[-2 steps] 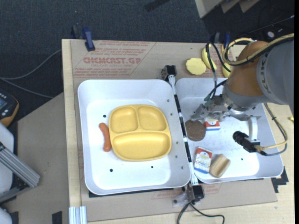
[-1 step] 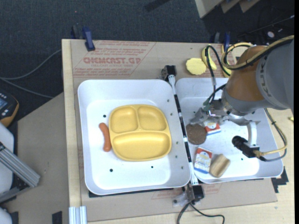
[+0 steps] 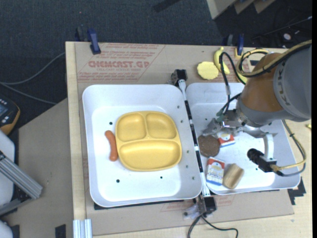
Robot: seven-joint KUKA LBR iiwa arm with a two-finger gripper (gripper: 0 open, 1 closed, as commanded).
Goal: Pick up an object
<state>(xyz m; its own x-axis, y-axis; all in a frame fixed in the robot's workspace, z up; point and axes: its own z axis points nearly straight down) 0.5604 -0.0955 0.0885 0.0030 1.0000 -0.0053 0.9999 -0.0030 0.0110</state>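
Observation:
My gripper (image 3: 224,127) hangs low in the right bin (image 3: 208,95), near its left-centre. Just below it lie a brown round patty (image 3: 208,145) and a small red-and-white packet (image 3: 227,140), partly hidden by the gripper. Nearer the front edge are a red-and-white carton (image 3: 215,172) and, touching it on the right, a tan bread roll (image 3: 233,176). The grey arm with its orange band (image 3: 262,95) covers the bin's right half.
In the left bin (image 3: 99,103) sits a yellow divided plate (image 3: 147,141), with an orange sausage (image 3: 112,145) to its left. A yellow object (image 3: 208,70) lies on the bench behind the right bin. Cables (image 3: 225,71) loop beside the arm.

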